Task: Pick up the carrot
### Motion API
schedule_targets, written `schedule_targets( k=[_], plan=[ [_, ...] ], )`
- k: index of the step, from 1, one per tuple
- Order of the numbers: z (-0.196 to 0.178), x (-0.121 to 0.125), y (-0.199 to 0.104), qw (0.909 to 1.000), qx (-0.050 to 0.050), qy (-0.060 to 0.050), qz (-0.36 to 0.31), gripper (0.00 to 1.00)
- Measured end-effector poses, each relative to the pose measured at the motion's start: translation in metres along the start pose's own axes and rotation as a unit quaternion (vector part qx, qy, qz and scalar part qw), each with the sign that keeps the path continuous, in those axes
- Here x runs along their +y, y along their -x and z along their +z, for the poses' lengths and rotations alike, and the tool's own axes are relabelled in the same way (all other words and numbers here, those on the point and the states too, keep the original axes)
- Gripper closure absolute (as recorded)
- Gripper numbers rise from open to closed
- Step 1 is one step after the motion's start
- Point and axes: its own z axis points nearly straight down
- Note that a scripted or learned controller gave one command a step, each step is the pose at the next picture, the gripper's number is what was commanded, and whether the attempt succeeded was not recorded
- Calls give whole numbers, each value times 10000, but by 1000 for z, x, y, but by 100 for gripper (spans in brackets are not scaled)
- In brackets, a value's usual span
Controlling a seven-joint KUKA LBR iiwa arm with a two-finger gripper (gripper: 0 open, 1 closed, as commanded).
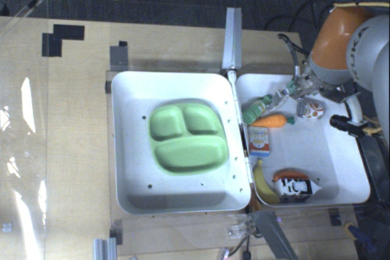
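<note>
Pale wooden counter (67, 131) carries two white bins. Left bin (128, 192) holds a green divided tray (186, 137). Right bin (347, 161) holds the carrot (270, 122), lying flat near its left wall, just beside a green bottle (256, 109). Above it hangs the pincer (300, 89); whether clenched or released cannot be told.

Carrot (270, 122) in right bin (341, 192), tool (297, 89) just above it; green tray (189, 137) in left bin (131, 186).
</note>
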Motion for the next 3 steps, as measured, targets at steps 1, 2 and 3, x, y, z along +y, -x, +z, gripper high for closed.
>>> schedule_targets(
  k=[1, 2, 3],
  plan=[
    [8, -66, -34, 10000, 42, -7, 64, 0],
    [-5, -63, -34, 10000, 33, 33, 52, 100],
    [-90, -74, -100, 9868, 50, -37, 1617, 100]
  ],
)
